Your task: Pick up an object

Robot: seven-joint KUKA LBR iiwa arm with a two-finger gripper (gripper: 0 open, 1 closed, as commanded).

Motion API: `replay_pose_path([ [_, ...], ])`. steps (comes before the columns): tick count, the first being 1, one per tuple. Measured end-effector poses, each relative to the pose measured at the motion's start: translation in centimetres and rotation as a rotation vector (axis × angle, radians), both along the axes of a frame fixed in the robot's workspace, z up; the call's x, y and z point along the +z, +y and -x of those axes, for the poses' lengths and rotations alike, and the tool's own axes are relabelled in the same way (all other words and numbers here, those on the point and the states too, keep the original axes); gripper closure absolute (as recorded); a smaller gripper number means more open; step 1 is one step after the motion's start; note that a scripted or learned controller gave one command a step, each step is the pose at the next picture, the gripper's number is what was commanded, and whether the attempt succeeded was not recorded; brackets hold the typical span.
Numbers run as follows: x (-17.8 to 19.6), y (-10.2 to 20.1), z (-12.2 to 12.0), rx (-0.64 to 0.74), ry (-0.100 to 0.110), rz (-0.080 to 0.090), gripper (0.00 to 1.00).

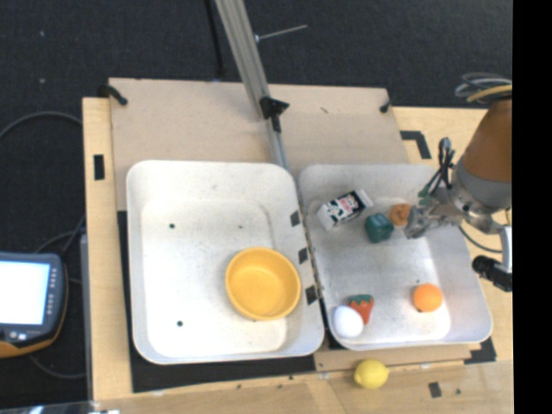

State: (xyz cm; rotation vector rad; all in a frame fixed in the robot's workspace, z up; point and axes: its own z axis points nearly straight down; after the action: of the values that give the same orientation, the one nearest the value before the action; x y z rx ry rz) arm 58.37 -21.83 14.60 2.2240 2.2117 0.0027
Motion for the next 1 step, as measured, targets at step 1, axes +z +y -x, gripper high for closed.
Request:
replay_pose_path([
  [1,6.42,0.23,-0.43,0.009,-0.004,0.000,1.00],
])
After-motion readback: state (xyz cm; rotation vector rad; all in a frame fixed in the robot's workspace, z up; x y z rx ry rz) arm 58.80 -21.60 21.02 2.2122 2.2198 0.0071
